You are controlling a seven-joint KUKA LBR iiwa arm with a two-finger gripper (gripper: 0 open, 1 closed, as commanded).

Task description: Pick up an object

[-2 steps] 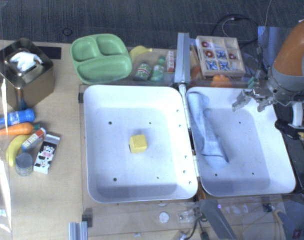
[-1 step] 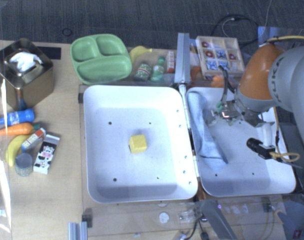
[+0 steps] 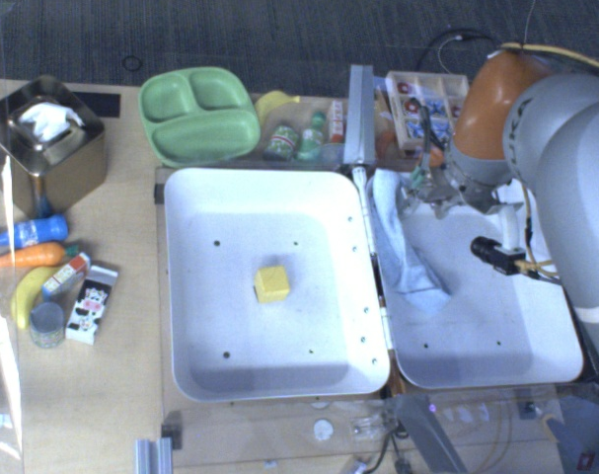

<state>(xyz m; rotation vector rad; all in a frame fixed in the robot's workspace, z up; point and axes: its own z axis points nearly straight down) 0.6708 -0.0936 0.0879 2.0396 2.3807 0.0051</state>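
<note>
Even overhead light, soft shadows in the white bins (image 3: 279, 191), slightly grainy, soft focus

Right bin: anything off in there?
Yes. A pale blue cloth lies crumpled against the right bin's left wall, bunched rather than flat, with its top edge riding up by the divider. The gripper sits just above it at the bin's back corner. The yellow block in the left bin looks normal.

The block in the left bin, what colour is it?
Yellow block, per the camera view.
</note>
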